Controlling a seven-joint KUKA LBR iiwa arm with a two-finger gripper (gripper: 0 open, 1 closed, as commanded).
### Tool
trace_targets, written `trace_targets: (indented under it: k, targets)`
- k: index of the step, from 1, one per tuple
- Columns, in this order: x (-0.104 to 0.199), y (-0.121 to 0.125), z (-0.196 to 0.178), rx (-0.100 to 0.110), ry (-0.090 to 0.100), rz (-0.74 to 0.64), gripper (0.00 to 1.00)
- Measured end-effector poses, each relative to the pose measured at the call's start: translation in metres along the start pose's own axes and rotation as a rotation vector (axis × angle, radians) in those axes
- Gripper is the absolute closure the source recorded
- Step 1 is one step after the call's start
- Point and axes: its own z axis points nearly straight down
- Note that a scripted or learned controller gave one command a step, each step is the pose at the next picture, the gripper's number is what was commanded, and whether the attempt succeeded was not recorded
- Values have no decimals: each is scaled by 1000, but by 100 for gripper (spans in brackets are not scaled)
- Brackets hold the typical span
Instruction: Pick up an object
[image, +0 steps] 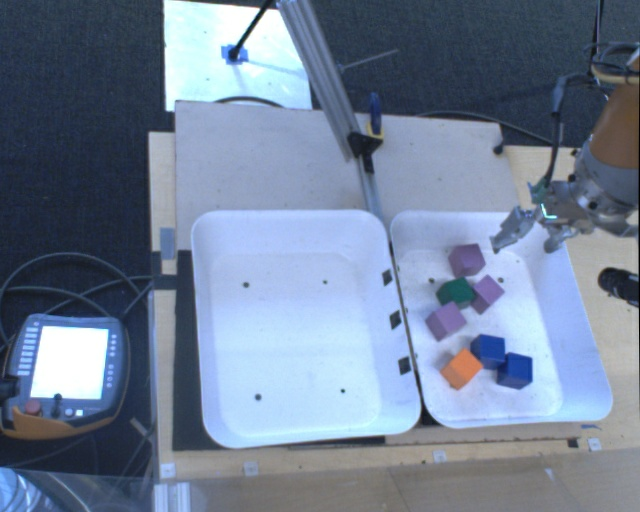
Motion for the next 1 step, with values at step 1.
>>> trace_targets:
  k: [1]
  targets:
    - [0,1,-2,-4,-1,-1,0]
